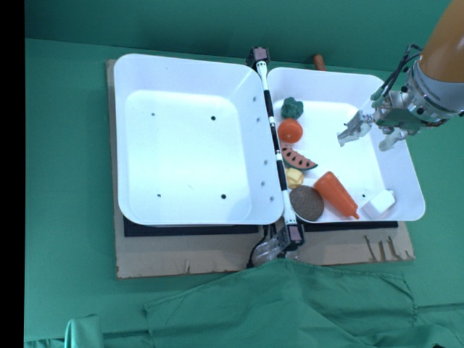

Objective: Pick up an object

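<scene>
Gripper point(370, 130) is over the right bin point(406, 167), upper right part, fingers spread apart, nothing between them. One finger point(351, 131) points left over bare bin floor, the other sits near the bin's right wall.

Right bin contents, all clear of the gripper:
- toy carrot point(336, 193), lying slanted, lower middle
- white block point(378, 204), just right of the carrot tip, lower right corner
- brown oval piece point(307, 203), just left of the carrot, by the left wall
- small yellow piece point(294, 177), touching the top of the brown one
- watermelon slice point(296, 158), above the yellow piece
- orange round fruit point(290, 130), above the slice
- green broccoli-like piece point(292, 108), topmost, near the upper left corner

Those last five run in a column down the bin's left wall.

Left bin point(190, 140): white floor with a few dark dots, no objects in it.

Both bins sit side by side on a cardboard sheet point(156, 259) on the green worktop point(65, 158). Small orange thing point(317, 61) lies on the worktop behind the right bin. Green cloth point(290, 307) bunched at the front edge.
</scene>
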Available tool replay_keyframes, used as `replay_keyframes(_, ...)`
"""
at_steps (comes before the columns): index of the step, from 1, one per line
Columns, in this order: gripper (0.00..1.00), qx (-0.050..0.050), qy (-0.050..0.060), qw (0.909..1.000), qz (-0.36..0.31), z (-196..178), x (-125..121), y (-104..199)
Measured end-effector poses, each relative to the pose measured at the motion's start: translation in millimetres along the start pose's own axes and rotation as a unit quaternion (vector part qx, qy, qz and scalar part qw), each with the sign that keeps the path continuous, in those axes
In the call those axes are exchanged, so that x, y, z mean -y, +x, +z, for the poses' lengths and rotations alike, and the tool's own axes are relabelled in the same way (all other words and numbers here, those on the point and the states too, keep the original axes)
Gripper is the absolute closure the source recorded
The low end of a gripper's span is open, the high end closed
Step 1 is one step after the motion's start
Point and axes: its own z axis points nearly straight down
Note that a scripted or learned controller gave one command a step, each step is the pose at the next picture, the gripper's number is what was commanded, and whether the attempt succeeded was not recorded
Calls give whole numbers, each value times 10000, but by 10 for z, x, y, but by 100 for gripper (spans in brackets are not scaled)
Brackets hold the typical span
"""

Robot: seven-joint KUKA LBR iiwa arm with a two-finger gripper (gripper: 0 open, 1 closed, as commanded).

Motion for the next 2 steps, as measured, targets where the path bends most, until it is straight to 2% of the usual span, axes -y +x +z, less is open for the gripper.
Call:
replay_keyframes(1, 0, 7, -43, 10000, -23, -321, -507, 223)
replay_keyframes(2, 0, -5, 48, 10000, 5, 742, -532, 211)
